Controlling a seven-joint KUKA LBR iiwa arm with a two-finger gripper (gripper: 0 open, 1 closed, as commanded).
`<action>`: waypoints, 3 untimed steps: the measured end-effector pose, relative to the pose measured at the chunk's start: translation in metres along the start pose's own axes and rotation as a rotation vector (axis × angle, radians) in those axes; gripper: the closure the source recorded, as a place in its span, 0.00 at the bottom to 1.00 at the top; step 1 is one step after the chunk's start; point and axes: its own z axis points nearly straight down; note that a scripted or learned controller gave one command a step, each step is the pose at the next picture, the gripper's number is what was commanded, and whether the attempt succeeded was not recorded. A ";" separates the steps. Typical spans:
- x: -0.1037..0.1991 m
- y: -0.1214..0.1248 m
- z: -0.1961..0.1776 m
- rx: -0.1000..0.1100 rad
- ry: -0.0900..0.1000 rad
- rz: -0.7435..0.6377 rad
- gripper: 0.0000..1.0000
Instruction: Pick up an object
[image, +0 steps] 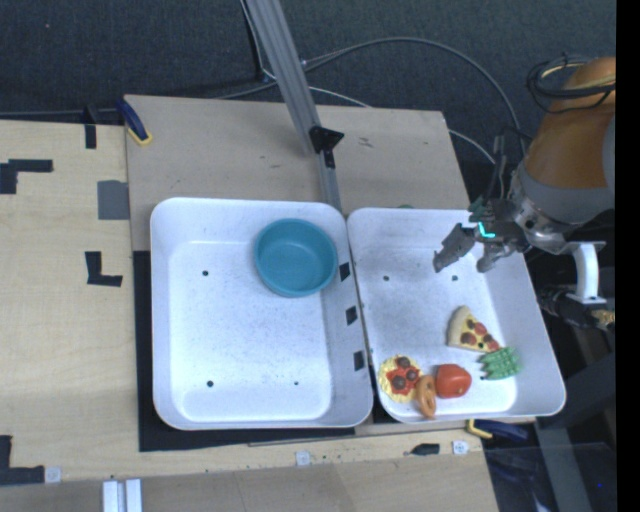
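Observation:
My gripper (468, 254) hangs over the upper right part of the right bin (400, 290), its two dark fingers spread apart with nothing between them. Well below it lies a toy pizza slice (470, 329). A green toy (500, 362) sits near the bin's right wall. At the bin's front lie a red tomato (453, 380), a round pizza-like piece (400, 377) and an orange piece (426, 396). A blue bowl (295, 257) stands at the back of the left bin (200, 340).
A slanted metal pole (300, 90) runs from the top of the view down to the gap between the bins. Cables trail across the dark floor behind the bench. Black tape marks lie on the left part of the bench.

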 end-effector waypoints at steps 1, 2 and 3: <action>0.000 0.000 0.000 0.000 0.000 0.000 0.00; -0.003 0.000 0.043 0.003 0.000 0.000 0.00; -0.008 0.003 0.103 0.004 0.000 0.000 0.00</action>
